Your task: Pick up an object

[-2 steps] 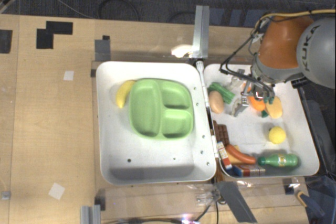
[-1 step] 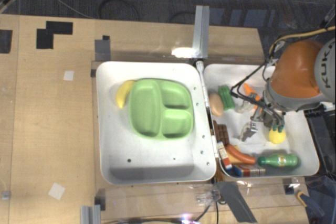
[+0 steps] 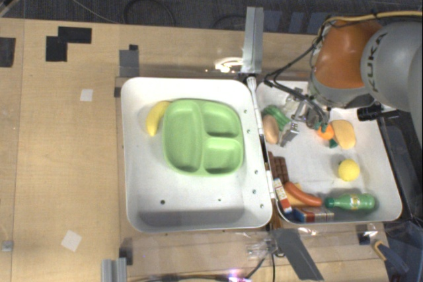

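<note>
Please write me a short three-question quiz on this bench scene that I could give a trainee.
1. True or false: the banana lies in the same bin as the green tray.
2. Which bin is the gripper over? A) the left bin B) the right bin C) neither, it is over the wooden bench
3. Fill in: the green bottle lies on its side near the ____ edge of the right bin, as the camera sees it.

Key
1. True; the banana lies at the tray's upper left.
2. B; it is over that bin's upper left part.
3. Lower, below the lemon.
</note>
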### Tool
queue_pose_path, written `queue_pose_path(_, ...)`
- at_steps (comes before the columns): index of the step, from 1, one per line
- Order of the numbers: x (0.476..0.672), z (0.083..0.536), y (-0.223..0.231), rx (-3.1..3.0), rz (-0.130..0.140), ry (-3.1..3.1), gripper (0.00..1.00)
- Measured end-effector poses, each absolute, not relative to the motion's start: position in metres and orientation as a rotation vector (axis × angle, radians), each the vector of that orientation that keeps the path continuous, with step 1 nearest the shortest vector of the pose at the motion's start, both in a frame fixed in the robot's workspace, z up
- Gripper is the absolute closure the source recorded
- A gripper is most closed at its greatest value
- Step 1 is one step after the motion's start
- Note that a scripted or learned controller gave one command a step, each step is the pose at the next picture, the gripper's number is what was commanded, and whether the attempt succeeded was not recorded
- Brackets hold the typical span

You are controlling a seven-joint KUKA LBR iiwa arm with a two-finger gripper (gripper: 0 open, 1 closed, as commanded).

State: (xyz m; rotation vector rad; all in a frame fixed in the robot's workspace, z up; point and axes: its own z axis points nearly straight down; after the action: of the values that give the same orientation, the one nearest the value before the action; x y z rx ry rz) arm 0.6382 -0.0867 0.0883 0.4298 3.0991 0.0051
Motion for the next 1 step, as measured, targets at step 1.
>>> queue_pose_path(1,0.6421,0.1042,-0.0878,0.423,0.004,3.086,1.0)
